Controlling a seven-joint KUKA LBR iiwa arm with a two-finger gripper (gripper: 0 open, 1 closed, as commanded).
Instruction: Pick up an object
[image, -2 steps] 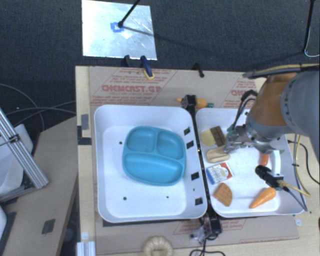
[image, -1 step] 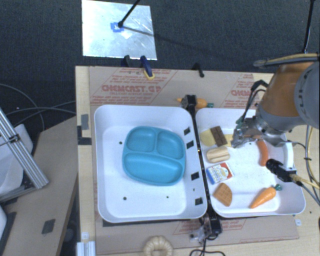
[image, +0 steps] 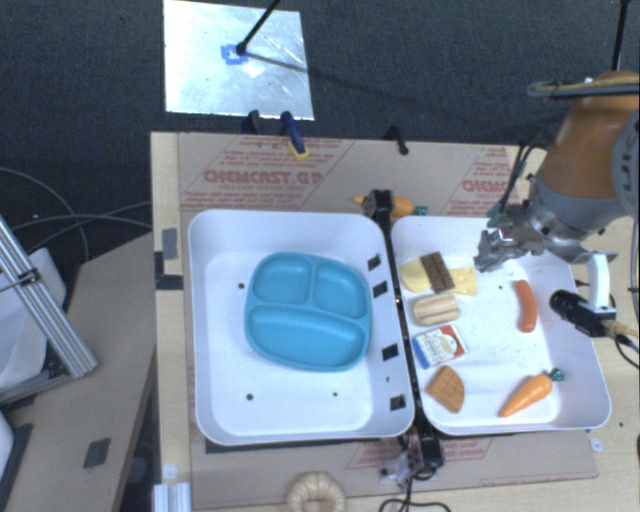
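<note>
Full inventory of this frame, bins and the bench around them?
left bin, right bin: 2, white, side by side
plate: 1, blue, left bin
cheese: 1, yellow, right bin
bar: 1, brown, on cheese
bun: 1, tan, beside cheese
packet: 1, white-red-blue, beside bun
waffle: 1, brown, right bin, front left
sausage: 1, red-orange, right bin
carrot: 1, orange, right bin, front right
ring: 1, cream, bench front edge
foil: 1, silver, beyond bench
arm: 1, grey-orange, from right
gripper: 1, grey, over right bin

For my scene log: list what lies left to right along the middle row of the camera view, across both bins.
blue divided plate → bread roll → red sausage
</note>
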